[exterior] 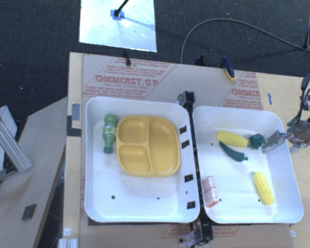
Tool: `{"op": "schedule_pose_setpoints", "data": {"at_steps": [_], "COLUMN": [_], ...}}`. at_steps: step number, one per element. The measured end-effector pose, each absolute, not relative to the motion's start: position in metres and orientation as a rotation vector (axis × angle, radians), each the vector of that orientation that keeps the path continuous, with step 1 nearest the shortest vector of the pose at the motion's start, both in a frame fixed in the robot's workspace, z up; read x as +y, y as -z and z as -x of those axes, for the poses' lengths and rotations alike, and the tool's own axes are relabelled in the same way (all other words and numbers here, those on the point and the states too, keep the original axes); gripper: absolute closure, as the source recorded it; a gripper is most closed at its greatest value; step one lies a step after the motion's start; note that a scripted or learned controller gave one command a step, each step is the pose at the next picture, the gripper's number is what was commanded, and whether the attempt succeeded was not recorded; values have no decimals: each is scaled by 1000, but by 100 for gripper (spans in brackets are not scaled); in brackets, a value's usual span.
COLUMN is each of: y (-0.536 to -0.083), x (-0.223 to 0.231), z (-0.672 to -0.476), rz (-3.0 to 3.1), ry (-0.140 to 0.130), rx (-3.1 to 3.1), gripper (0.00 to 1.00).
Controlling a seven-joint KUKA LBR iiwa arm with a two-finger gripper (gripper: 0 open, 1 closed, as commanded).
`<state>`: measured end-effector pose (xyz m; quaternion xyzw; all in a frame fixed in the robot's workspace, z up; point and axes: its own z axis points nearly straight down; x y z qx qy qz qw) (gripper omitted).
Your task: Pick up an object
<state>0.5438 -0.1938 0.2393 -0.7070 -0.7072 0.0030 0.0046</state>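
Lying in the left bin (89, 195) were a green bottle (109, 133) and, touching its right side, a yellow tray (148, 147) with three compartments. Right bin (289, 210) held a red-and-white packet (209, 191) by its left wall, a yellow corn (232, 139) with a green pepper (232, 151) just below it, a dark green piece (257, 140), and a second corn (263, 188) lower right. Gripper (273, 141) sat just right of the dark green piece, over the right bin's upper right; its grip could not be made out.
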Motion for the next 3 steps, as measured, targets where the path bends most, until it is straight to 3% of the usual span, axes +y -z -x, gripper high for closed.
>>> {"op": "schedule_pose_setpoints", "data": {"at_steps": [1, 3], "y": [-246, -128], "x": [-193, -200], "z": [-546, -542], "rz": [2218, 2222], "ry": [1, 3], "rx": [-2227, -2226], "gripper": [0, 0]}}
